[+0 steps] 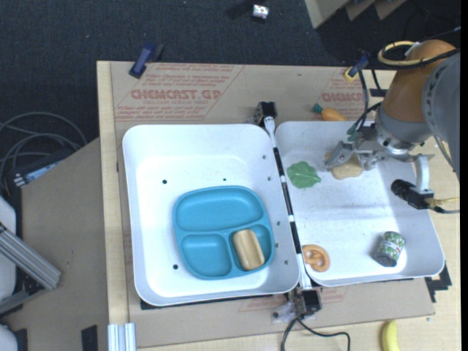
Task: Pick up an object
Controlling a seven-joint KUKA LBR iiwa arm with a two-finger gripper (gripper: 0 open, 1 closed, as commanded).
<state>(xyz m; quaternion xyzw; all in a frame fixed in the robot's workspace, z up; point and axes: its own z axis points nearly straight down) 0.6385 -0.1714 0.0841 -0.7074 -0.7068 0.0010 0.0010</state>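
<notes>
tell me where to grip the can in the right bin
Grip the can across its round sides, coming straight down from above. It lies tilted near the right bin's front corner with open floor on its left, so fingers fit either side.

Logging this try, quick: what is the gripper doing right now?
Gripper: low in the right bin, over a tan object; whether it is open or shut cannot be told.
</notes>
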